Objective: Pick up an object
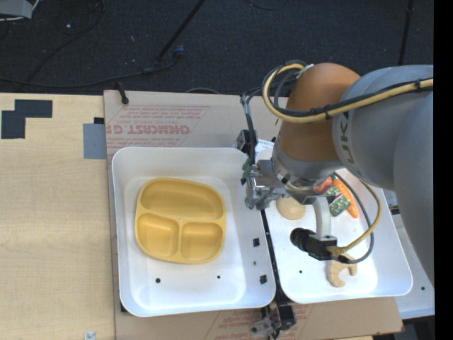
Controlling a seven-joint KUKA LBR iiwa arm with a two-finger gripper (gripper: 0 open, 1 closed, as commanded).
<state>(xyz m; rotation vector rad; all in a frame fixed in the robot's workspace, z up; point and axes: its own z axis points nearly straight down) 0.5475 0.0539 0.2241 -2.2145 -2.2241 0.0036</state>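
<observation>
Arm (354,126) looms over the right bin (386,278) at the frame's right, gripper (256,193) low by the bins' shared edge; I cannot tell its state. I judge this the reaching step: next comes settling on one object. I count two bins, one yellow tray (180,219) in the left bin (141,289), one carrot (342,192), two pale pieces (338,273) at lower right.

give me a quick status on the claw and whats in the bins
Claw low over the divide between bins, nothing seen held. Right bin: croissant, carrot, beige round piece. Yellow tray in left bin. Arm covers part of right bin.
</observation>
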